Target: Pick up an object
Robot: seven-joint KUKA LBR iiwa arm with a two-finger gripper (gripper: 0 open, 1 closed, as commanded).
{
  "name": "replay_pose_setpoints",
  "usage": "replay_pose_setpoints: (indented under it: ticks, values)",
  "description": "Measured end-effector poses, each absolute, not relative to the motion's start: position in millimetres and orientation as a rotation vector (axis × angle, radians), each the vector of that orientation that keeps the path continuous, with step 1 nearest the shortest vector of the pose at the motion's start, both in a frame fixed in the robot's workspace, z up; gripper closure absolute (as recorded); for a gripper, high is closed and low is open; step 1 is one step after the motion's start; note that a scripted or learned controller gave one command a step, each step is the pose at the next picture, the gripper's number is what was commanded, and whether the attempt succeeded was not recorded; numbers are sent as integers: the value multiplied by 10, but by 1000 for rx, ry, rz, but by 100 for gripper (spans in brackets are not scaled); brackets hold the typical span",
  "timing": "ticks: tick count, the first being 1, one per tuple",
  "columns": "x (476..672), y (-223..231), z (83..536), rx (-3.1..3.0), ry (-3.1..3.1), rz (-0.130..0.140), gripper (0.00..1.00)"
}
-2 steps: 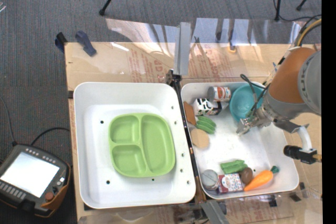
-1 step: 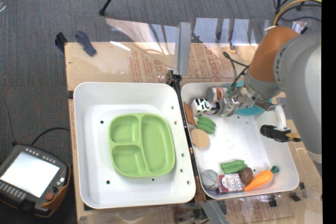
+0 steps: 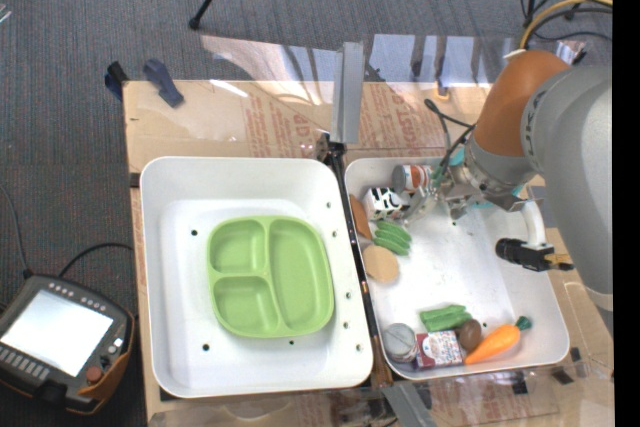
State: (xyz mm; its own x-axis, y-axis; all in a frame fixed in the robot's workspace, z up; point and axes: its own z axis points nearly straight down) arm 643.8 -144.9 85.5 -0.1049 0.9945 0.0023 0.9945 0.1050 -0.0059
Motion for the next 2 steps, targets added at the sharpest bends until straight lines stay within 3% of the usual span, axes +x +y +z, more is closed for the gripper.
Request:
replay_pose_setpoints:
  ticks: [1,2]
  values:
    - [6408,-994,845,-2256,-2172,14,0]
    - [5642,-1416,865,-2389,-2034,6,0]
